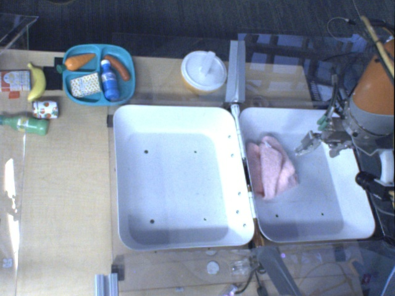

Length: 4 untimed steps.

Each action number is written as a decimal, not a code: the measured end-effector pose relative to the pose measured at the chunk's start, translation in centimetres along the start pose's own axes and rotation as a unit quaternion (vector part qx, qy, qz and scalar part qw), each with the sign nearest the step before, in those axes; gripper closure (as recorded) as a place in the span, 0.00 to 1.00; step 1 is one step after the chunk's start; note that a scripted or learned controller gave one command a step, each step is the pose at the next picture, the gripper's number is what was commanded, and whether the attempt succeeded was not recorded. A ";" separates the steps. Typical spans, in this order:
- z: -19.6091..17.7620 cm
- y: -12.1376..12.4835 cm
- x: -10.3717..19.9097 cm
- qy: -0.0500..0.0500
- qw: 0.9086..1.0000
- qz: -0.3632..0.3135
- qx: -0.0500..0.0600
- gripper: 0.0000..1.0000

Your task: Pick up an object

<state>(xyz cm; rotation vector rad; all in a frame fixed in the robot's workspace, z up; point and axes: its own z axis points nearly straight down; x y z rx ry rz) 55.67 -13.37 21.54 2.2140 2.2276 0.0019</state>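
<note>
A crumpled pink cloth (pixel 270 167) lies in the right bin (pixel 321 221), against its left wall. My gripper (pixel 321 146) hangs over the same bin's upper right part, to the right of the cloth and apart from it. Its two metal fingers (pixel 305 144) are spread open and nothing sits between them. The grey arm with its orange band (pixel 375 91) comes in from the right edge.
The left bin (pixel 179 174) sits beside the right one, sharing a central wall. Behind the bins stand a white lidded bowl (pixel 203 71) and a blue divided plate (pixel 99 73) of toy food. At far left are a banana (pixel 37 82), a small can (pixel 45 109) and a green bottle (pixel 24 124).
</note>
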 end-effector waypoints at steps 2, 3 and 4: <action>-1.4 2.7 -2.2 0.000 1.000 -0.017 -0.001 0.00; 11.8 1.1 1.6 -0.001 1.000 0.015 -0.005 0.00; 12.2 -2.5 2.1 -0.002 1.000 0.012 -0.011 0.00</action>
